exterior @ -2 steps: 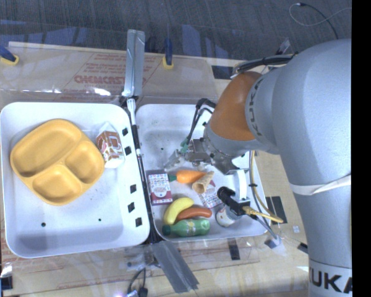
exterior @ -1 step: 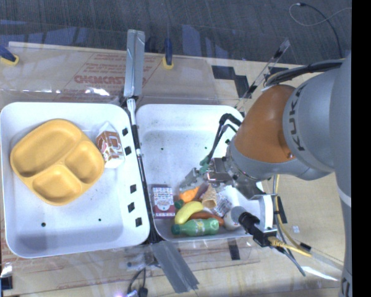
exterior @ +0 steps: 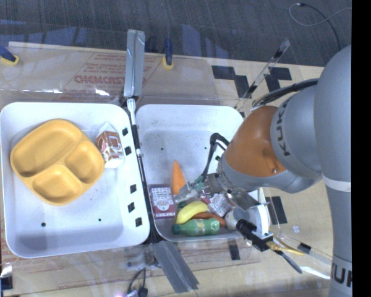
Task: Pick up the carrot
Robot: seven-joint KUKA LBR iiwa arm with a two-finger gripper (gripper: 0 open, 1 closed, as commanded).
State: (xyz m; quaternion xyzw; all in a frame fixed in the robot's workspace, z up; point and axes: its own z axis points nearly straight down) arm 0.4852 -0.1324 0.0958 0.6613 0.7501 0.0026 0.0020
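The carrot (exterior: 178, 179) is a short orange cone lying in the right bin (exterior: 173, 119), near its left-centre, tip pointing to the far side. My gripper (exterior: 199, 187) reaches down from the orange-banded wrist (exterior: 253, 148), just right of the carrot and close to its thick end. The arm hides the gripper's tips, and I see nothing held in it.
By the right bin's front wall lie a red box (exterior: 162, 202), a banana (exterior: 195, 211), a green bottle (exterior: 198, 228) and a white packet (exterior: 219, 203). The left bin (exterior: 25, 240) holds a yellow divided plate (exterior: 57, 159) and a small carton (exterior: 110, 146).
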